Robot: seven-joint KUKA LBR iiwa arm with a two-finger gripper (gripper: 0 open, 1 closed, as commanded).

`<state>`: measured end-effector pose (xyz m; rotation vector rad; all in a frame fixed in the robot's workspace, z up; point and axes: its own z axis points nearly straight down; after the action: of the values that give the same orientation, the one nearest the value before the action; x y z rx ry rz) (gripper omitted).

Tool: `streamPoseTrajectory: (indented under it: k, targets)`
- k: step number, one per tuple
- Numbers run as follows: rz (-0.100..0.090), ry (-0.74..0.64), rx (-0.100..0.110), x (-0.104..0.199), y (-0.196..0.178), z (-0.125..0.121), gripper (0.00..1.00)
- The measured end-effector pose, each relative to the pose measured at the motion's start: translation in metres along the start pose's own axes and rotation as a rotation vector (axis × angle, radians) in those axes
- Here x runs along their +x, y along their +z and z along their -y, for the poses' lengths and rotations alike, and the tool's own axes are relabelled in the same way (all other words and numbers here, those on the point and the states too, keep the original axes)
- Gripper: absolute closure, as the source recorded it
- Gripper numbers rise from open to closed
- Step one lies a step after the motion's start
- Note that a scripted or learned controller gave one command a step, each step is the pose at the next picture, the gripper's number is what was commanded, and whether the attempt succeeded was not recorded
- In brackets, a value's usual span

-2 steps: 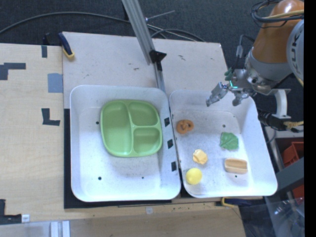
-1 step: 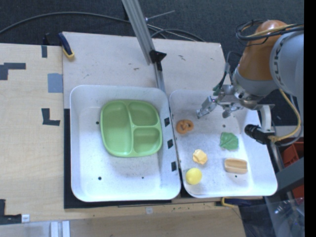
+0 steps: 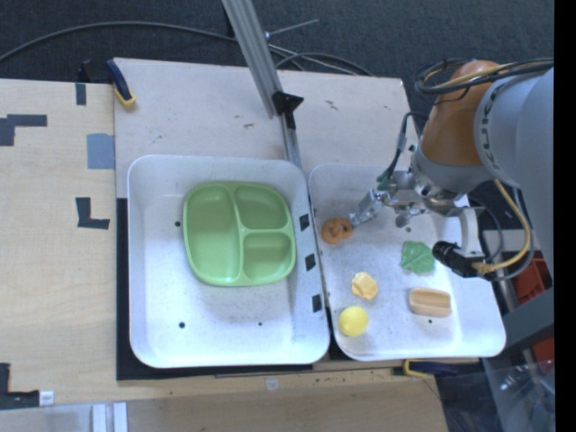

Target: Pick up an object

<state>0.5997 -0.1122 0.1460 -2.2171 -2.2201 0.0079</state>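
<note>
1. Nearest you, along the front of the right bin (image 3: 468, 336), you see a yellow ball (image 3: 353, 320), a pale yellow crumpled lump (image 3: 364, 285) and a tan bun-shaped block (image 3: 429, 301); all look like small toy foods, probably light; the ball is smooth and round and will likely roll if nudged.
2. A little further back lies a flat green leaf-shaped piece (image 3: 417, 256); it looks thin and soft, so you would find little to pinch.
3. Your likeliest target is the brown ring-shaped doughnut (image 3: 337, 231), near the right bin's left wall; I judge it light, fairly firm and matte; take it across its outer width, since the wall crowds one side.
4. The gripper (image 3: 367, 211) hangs just right of the doughnut, apart from it; I cannot tell how its jaws stand.
5. In the left bin (image 3: 153, 268) sits a glossy green divided plate (image 3: 239, 233), smooth, rigid plastic by the look.
6. Farthest, a metal rail (image 3: 256, 48) slants over the wooden bench (image 3: 198, 106).
</note>
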Motion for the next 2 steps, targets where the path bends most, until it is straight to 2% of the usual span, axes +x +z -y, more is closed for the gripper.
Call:
streamPoseTrajectory:
  k: [1,2]
  targets:
    - [0.0,0.0,0.0,0.0,0.053,0.001,0.0]
    - [-0.001,-0.002,-0.003,0.002,0.041,0.0,1.0]
